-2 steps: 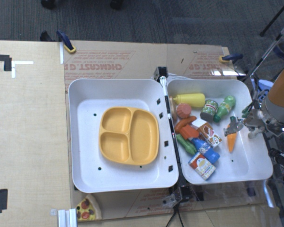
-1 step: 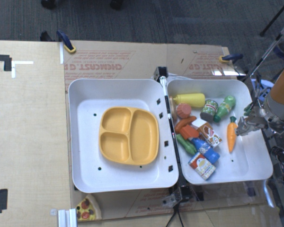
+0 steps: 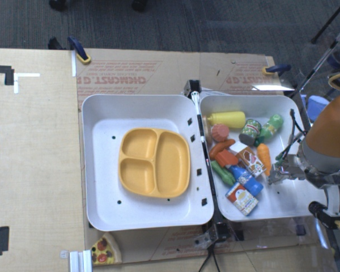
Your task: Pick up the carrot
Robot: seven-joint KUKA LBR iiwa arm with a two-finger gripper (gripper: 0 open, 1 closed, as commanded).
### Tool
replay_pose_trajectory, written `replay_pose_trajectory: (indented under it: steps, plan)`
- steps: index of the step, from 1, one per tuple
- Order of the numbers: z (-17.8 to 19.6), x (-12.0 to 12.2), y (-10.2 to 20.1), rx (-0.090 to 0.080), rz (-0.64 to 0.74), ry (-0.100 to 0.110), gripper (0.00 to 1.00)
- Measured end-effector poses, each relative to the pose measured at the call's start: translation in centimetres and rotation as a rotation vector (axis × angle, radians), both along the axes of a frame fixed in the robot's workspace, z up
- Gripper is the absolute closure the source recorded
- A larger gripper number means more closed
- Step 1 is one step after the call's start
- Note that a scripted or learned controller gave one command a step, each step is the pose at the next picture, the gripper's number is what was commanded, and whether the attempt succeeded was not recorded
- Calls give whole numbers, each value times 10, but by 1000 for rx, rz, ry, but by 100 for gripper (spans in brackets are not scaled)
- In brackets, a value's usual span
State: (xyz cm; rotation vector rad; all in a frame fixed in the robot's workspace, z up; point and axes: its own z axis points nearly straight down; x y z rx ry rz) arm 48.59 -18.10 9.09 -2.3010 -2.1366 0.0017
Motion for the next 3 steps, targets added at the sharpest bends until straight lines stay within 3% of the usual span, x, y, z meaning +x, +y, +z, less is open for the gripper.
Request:
replay_pose_trajectory:
  steps: [1, 2, 3]
  plan:
    - [0, 0, 0, 0, 0, 0, 0]
    - [0, 36, -17, 1, -349, 1, 0]
    - [9, 36, -17, -1, -345, 3, 100]
